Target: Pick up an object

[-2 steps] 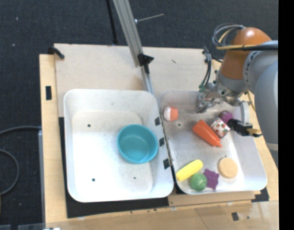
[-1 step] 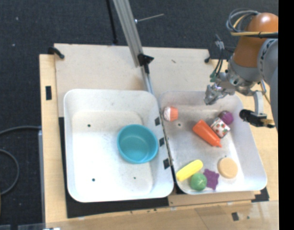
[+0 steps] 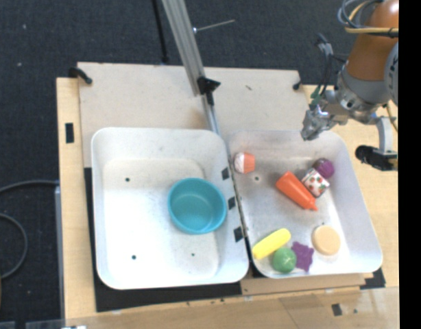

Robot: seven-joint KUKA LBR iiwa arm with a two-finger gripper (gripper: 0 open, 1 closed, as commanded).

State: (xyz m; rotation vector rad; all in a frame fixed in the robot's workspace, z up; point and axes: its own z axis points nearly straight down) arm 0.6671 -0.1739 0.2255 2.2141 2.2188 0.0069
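**Claw stood at the far edge of the right bin, toys lying nearer the camera**

The nearest candidates were the purple ball [image 3: 323,167] and the red-and-white cube [image 3: 315,182], close together by the right bin's [image 3: 358,204] right wall. The orange carrot [image 3: 295,190] touched the cube on its left, its long axis running from upper left to lower right. These three lay just toward the near side from the claw [image 3: 312,130], which hung over the bin's far rim near its far right corner. It had nothing in it that could be seen; how wide it stood I could not tell.

Farther off, by the near edge, sat the yellow piece [image 3: 271,242], the green ball [image 3: 284,260], the purple toy [image 3: 304,256] and the tan disc [image 3: 326,240]. A small orange-and-white ball [image 3: 244,162] lay by the dividing edge. The blue bowl [image 3: 197,205] sat in the left bin [image 3: 128,149].

A short move toward the near edge would likely bring the claw over the ball or cube.
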